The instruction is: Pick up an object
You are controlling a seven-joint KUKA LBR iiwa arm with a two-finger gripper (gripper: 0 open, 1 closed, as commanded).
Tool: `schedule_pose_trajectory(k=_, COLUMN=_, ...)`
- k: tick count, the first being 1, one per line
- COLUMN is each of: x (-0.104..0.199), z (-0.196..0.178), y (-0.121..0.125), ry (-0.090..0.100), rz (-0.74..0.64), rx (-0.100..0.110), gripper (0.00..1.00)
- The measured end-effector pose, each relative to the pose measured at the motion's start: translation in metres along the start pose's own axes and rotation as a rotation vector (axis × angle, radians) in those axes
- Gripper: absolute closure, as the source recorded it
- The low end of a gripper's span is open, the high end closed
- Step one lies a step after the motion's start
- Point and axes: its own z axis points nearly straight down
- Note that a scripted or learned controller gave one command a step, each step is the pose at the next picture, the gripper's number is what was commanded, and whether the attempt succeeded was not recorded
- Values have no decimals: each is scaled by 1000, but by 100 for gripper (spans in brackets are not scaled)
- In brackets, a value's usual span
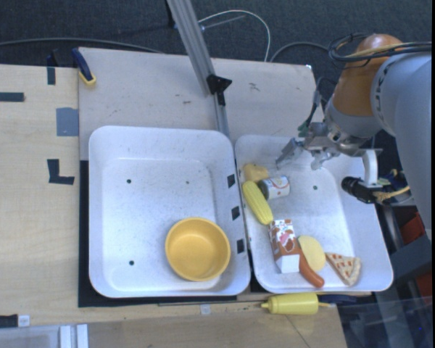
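Camera view, looking down at a slant: two shallow white bins side by side; left bin [109, 194] carries a yellow bowl [197, 249] at about 5 o'clock of its floor, upright, mouth up.

Right bin [362, 223] holds the small items; a corn cob [257, 202] lies along the left wall, roughly 10 o'clock of the bin; a small can [275, 187] on its side just beside the cob at its 1 o'clock; a yellow lump [255, 172] at 12 o'clock of the cob, near the top-left corner; a red and white carton [283, 246] near centre-bottom; a sausage [311, 272] and a yellow round piece [312, 251] touching the carton at its 3 to 4 o'clock; a pizza slice [344, 268] at 5 o'clock of the bin.

Gripper [303, 156] hangs over the bin's upper edge, 12 o'clock of the bin, fingers spread apart, nothing between them; can sits near, at its 7 o'clock, apart from the tips.

Yellow bottle [296, 304] lies on the bench outside the bin, at 6 o'clock.
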Motion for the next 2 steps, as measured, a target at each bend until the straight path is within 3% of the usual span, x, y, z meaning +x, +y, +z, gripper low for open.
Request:
schedule_pose_trajectory(k=1, x=1, z=49, y=1, ry=-2, rz=0, rx=-8, gripper=0)
schedule_pose_trajectory(k=2, x=2, z=38, y=0, ry=-1, rz=-1, rx=-6, gripper=100)
